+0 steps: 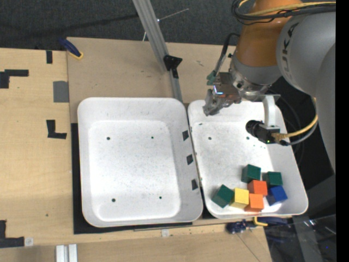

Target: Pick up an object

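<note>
The grey KUKA arm (305,42), smooth and rounded with a glossy orange band above its wrist, is reaching in from three o'clock, its bulk running out of frame at the top and right. Its small metallic two-finger gripper (211,107) is hanging over the twelve o'clock rim of the right-hand shallow white plastic bin (218,146), its dark tips sitting close together with nothing visible between them, though the tips are small and blurred. The cluster of small cubic blocks is lying well apart from it, toward the bin's five o'clock corner: a dark green block (251,173), a second green block (274,178), an orange block (258,188), a blue block (277,194), a yellow block (241,196), another orange block (256,201) and a tilted green block (222,195), all packed touching or nearly so. The left-hand shallow white bin (133,157) is showing a speckled, matte floor with rounded corners. A slanted grey metal rail (155,34) is crossing the bench from twelve o'clock, cut off at the top edge.
</note>
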`<state>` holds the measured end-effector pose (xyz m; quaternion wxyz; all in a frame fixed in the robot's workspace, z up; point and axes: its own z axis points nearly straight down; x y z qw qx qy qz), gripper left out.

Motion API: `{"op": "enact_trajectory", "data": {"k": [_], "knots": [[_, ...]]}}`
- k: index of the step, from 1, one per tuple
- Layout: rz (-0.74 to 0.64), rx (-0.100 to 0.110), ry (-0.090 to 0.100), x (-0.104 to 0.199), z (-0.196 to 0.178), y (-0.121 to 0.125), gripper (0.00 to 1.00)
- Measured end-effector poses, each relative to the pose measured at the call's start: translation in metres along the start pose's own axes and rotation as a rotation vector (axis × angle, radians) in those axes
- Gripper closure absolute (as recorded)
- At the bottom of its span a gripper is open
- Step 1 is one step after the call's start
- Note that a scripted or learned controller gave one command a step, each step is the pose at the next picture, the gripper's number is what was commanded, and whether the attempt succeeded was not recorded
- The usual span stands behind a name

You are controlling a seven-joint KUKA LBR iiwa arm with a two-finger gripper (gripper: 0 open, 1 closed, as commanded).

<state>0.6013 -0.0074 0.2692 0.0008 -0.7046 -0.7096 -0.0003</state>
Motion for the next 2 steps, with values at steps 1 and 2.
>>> {"op": "enact_trajectory", "data": {"k": [1,2], "knots": [[0.000,0.003,0.000,0.058,0.012,-0.001,1.00],[0.002,0.001,-0.002,0.103,0.031,0.016,1.00]]}}
